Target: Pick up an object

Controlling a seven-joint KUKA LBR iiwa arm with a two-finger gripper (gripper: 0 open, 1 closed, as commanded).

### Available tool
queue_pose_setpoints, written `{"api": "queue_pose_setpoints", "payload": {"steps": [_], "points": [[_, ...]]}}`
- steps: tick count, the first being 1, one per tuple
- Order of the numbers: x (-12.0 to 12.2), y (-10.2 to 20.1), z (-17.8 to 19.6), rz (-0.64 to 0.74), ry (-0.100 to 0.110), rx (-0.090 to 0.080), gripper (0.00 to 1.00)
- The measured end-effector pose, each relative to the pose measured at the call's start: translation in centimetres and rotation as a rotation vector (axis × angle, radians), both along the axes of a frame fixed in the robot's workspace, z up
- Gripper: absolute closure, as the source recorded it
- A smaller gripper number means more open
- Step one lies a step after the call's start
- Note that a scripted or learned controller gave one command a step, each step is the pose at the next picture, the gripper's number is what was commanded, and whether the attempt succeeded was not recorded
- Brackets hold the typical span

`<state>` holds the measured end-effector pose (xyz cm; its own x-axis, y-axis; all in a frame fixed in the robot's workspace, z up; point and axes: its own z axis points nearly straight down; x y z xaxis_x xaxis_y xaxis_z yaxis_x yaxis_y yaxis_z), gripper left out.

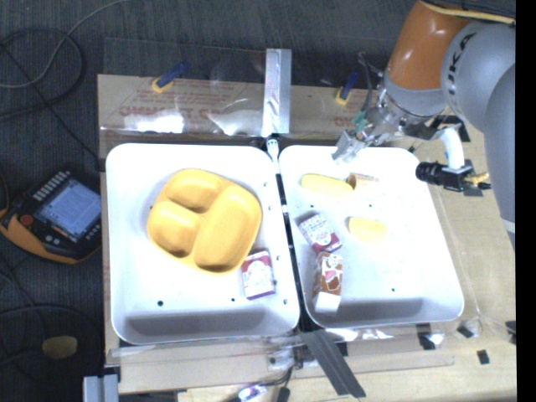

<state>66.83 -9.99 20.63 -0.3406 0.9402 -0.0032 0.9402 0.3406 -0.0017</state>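
Observation:
My gripper (348,148) hangs over the far edge of the right bin (419,249), just above and right of a pale yellow oval piece (327,184). A small brown-and-white bit (363,177) lies beside that oval. A second yellow oval (366,228) rests mid-bin. Two small pink-and-white cartons sit near the bin's left wall, one (320,231) tilted and the other (329,280) below it. The left bin (134,300) holds a large yellow lobed object (203,219) and another small carton (258,275).
The grey arm with its orange band (427,44) comes in from the upper right. A black fitting (448,176) sticks out past the right bin's right rim. Plastic sheeting and clamps (172,75) lie behind the bins. A handheld pendant (59,216) lies at the left.

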Motion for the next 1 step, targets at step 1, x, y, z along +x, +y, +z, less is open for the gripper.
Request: {"api": "queue_pose_setpoints", "payload": {"steps": [1], "points": [[0.0,-3.35,-0.24,0.069,-0.001,-0.001,1.0]]}}
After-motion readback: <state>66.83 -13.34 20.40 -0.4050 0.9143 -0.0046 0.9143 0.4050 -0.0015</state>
